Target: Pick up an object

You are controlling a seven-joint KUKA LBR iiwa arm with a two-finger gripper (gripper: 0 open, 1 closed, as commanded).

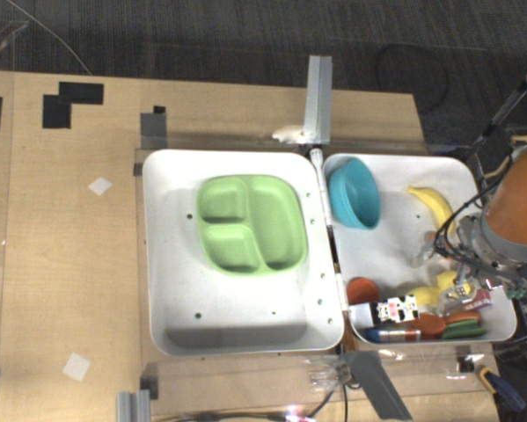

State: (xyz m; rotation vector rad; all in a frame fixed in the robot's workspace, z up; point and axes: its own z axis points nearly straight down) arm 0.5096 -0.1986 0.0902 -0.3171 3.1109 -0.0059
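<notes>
The right bin [382,253] holds a teal bowl [354,192] leaning against its left wall and a banana [431,204] near the back right. Along its front wall lie a red-orange round piece [362,289], a small white and black item [395,309], a yellow toy [428,295] and red and green pieces [455,327]. My gripper [461,278] hangs low over the right front corner of this bin, right beside the yellow toy, under the orange band [520,199] and a tangle of cables. Its tips are hidden among the clutter.
In the left bin [171,262] a light green divided plate [250,223] lies in the middle. A metal post [318,99] rises behind the wall between the two bins. Open wooden bench stretches to the left.
</notes>
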